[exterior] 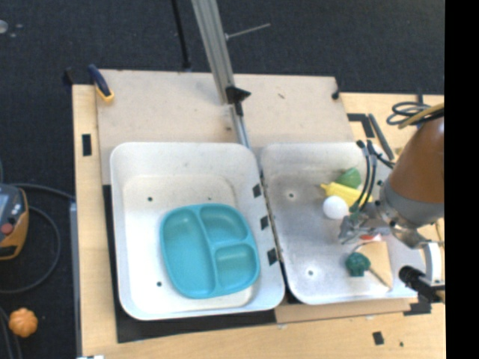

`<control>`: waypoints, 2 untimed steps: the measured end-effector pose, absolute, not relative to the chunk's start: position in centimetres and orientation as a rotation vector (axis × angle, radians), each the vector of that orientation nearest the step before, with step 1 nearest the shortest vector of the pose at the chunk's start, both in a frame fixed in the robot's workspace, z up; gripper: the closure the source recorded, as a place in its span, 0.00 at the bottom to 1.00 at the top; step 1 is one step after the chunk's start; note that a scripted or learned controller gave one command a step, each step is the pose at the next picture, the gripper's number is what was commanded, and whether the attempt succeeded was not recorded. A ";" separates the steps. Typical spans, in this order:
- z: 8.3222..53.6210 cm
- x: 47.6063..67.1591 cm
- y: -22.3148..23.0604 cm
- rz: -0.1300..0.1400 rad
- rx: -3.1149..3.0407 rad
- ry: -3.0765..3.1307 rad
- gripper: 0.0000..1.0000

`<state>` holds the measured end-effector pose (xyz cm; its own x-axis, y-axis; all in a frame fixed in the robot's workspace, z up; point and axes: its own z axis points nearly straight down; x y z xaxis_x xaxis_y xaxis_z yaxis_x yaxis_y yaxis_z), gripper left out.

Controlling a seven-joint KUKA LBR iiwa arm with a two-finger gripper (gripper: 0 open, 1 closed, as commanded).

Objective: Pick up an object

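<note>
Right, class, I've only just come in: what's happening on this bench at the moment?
A robot arm reaches into the right bin, its hand low among small toys: a white ball, a yellow piece, a green piece and a dark green object. Nothing is visibly gripped. A turquoise divided plate lies in the left bin.

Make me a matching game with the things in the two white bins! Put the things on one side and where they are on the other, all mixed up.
Things:
1. blue plate
2. white ball
3. dark green toy
4. yellow toy

Places:
A. right bin, nearest its front edge
B. left bin
C. right bin, just behind the white ball
D. right bin, between the yellow toy and the dark green toy

Pairs: 1-B, 2-D, 3-A, 4-C
</note>
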<state>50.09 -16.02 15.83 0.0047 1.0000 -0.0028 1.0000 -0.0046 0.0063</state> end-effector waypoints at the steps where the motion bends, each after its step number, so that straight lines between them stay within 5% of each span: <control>1: 21.2 50.3 -16.2 0.005 2.212 2.219 1.00; 2: 22.8 53.2 -11.4 0.003 2.210 2.227 1.00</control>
